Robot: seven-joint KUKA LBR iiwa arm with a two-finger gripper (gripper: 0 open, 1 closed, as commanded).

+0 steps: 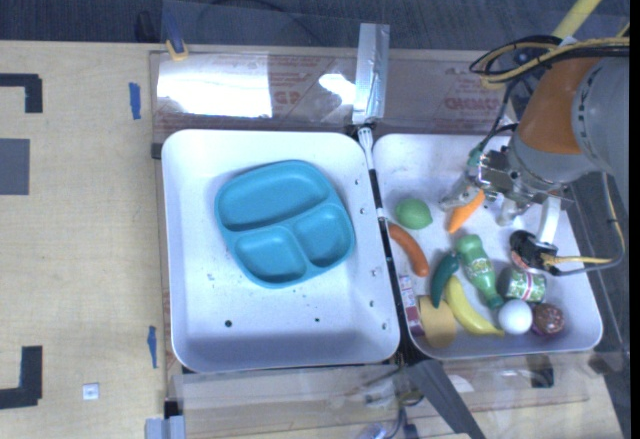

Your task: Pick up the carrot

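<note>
Mostly the arm (pixel 575 117) is cut off at the frame's right side, and its wrist covers the right bin's (pixel 590 327) upper right part; fingers hard to read under the wrist, cannot tell the hand's state or whether it holds anything. Left bin (pixel 190 317), beside the right bin and touching it along the shared rim, holds a blue divided plate (pixel 285 220) near its middle. Right bin holds the toys: carrot (pixel 464 212) in its upper middle, just at the gripper (pixel 482 189), long axis slanted, upper end toward the wrist, lower end toward the bin's lower left. Below the carrot: green bottle (pixel 476 267), banana (pixel 468 307), dark green vegetable (pixel 443 279), orange sausage shape (pixel 409 249), green round fruit (pixel 413 214), yellow block (pixel 437 320), white ball (pixel 515 316), small can (pixel 525 285), dark red thing (pixel 549 319), too small to identify.
</note>
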